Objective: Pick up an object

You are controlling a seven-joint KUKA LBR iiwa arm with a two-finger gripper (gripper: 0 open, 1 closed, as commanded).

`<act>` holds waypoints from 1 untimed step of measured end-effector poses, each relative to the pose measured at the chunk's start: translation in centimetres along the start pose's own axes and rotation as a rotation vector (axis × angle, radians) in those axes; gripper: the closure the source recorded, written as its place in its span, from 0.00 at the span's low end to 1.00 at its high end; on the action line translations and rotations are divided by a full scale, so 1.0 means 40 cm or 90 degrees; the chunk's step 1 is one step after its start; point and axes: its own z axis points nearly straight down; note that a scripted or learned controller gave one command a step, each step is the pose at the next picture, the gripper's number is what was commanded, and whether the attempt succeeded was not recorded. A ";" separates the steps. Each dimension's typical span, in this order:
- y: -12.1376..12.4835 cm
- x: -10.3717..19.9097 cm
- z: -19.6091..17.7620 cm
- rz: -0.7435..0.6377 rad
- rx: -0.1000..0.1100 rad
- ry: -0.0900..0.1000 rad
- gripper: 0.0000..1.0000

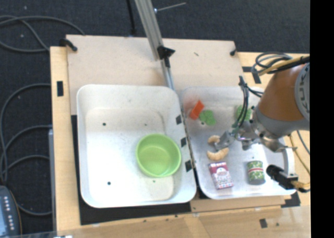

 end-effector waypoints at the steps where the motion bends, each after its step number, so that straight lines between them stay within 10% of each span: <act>1: 0.001 -0.004 0.124 0.000 -0.002 -0.001 0.00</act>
